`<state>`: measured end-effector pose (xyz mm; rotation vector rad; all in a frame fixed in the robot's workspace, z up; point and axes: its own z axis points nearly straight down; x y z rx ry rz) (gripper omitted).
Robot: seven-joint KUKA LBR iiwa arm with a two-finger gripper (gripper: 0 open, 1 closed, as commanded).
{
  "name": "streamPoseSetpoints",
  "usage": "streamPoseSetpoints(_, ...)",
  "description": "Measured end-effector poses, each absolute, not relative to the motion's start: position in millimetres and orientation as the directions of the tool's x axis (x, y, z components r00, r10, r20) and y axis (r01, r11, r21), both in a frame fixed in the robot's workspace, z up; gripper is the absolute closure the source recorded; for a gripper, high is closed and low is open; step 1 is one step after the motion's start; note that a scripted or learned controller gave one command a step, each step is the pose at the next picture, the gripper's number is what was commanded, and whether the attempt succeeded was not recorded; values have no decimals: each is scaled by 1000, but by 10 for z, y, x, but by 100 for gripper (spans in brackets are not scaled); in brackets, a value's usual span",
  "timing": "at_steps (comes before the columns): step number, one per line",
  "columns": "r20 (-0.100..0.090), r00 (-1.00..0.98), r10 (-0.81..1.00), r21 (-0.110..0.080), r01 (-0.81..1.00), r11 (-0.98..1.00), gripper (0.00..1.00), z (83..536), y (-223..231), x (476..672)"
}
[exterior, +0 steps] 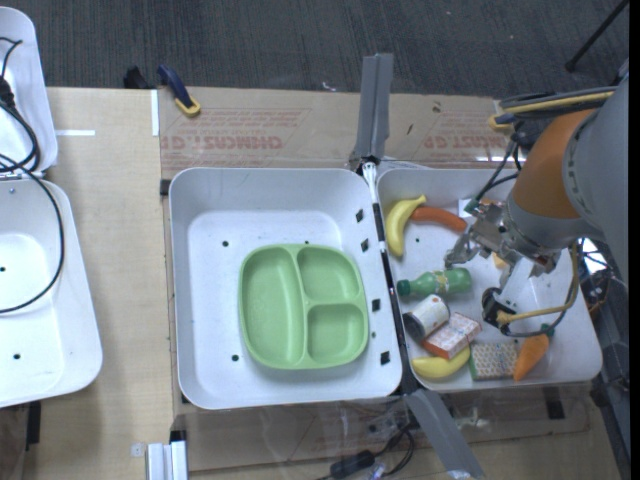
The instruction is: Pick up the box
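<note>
"Box (450,335) first: where does it lie?"

"In the right bin (440,171), toward its near edge. It is a small red and white pack, lying flat and slightly askew. A white can (428,315) touches it on the left, and a yellow banana (440,366) lies just below it. A greenish sponge (490,360) sits just to its right, with a carrot (530,356) beyond that."

"And the pincer (472,245)?"

"It hangs over the middle of the same bin, on the grey arm with the orange band (545,178) that reaches in from the right. It is above the box and apart from it, closer to a green bottle (435,284) lying on its side. I cannot tell whether it is open or closed, and I see nothing held in it."

"What else lies up there?"

"A second banana (400,223) and a second carrot (438,216), close together near the far left corner."

"The other bin?"

"The left bin (200,268) stands beside it on the surface (110,168) and holds a green divided plate (303,306)."
</note>
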<state>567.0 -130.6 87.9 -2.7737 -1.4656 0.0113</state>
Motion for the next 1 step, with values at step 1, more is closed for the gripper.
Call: streamPoseSetpoints(1, -3, 731, 683, -3, 683, -731, 0, 893, -1081, 4968)
